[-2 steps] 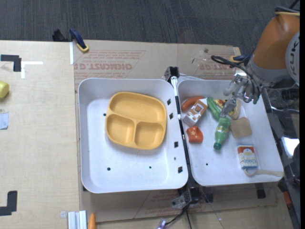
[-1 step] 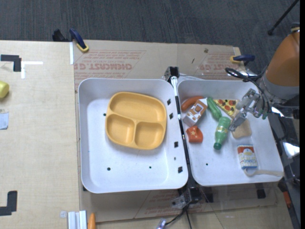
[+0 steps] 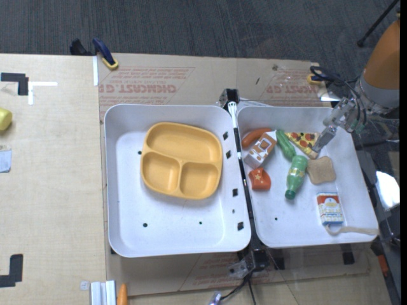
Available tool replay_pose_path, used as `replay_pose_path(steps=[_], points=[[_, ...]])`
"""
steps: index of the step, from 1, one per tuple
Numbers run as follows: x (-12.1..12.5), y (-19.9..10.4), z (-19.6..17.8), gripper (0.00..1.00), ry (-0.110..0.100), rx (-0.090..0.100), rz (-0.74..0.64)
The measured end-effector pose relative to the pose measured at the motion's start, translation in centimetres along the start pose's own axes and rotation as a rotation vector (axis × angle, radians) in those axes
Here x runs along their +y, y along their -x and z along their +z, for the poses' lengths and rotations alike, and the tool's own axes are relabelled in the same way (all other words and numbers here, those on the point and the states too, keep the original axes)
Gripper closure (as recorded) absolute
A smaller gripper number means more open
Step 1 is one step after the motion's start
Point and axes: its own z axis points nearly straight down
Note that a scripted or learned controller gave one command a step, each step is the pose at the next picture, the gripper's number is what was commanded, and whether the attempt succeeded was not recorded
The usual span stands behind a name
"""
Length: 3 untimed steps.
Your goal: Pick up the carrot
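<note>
The carrot, an orange piece, lies in the upper left part of the right bin, close to the divide between the two bins, and a small carton partly covers its lower end. The gripper hangs over the upper right of the same bin, well apart from the carrot and to its right; its tip sits just beside the pizza slice. Whether it is spread or pressed together cannot be told at this size, and nothing is seen pinched in it.

Between carrot and gripper lie a green pod and the pizza slice. Lower in the bin are a tomato, a green bottle, a slice of bread and a small packet. The left bin holds a yellow divided plate.
</note>
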Motion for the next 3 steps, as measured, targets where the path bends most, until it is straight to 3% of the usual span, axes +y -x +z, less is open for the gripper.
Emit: replay_pose_path(steps=[1, 2, 3], points=[[-0.2, -0.4, 0.3, 0.0, -0.001, 0.003, 0.038], [1.6, -0.6, 5.1, 0.0, -0.001, 0.003, 0.03], [0.5, 0.6, 5.1, 0.0, 0.0, 0.0, 0.182]])
